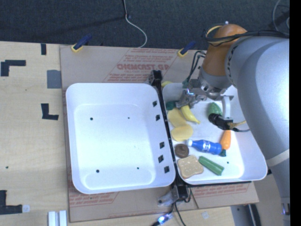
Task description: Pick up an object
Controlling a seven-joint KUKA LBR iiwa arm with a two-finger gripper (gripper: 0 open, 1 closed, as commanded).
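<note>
Nearest the camera, a tan toast-shaped toy slice lies at the right-hand white bin's front edge, well below the gripper. Whether that gripper is wide or narrow, I cannot tell. Just beneath it sits a yellow plastic banana, probably light, stiff and slick; its slim middle looks the best hold. Red print on the cardboard mat is unreadable.

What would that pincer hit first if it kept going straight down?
Probably the banana, which lies just below the pincer in the right bin. Depth is hard to judge from this slanted view.
</note>
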